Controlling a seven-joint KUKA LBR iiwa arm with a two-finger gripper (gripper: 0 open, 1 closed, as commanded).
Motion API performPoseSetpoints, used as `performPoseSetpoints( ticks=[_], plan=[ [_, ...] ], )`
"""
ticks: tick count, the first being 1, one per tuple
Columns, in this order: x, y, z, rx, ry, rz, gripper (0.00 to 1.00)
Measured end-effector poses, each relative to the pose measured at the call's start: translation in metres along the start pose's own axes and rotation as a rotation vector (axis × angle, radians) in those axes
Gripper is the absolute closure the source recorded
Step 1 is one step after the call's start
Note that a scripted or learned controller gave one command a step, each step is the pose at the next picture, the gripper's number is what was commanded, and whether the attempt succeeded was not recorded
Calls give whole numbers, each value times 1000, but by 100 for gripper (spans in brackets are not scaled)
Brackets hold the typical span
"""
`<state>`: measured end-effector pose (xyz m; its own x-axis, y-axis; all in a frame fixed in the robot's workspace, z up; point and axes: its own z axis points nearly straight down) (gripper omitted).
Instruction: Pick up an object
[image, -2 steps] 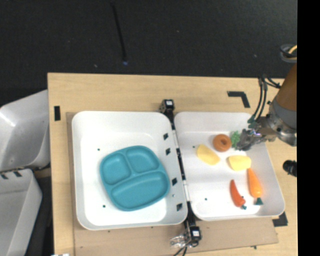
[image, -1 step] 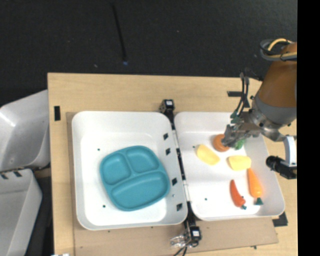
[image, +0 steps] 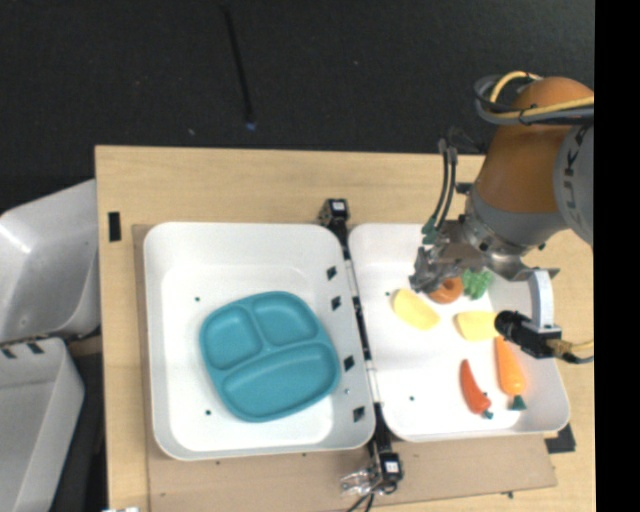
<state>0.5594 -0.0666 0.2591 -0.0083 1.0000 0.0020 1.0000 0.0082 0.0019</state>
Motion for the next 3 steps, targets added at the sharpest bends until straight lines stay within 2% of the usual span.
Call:
performPoseSetpoints(
  ticks=[1, 3],
  plan=[
    [58, 6, -4, 0, 0, 0, 100],
    [153, 2, 23, 4, -1, 2, 100]
  ],
)
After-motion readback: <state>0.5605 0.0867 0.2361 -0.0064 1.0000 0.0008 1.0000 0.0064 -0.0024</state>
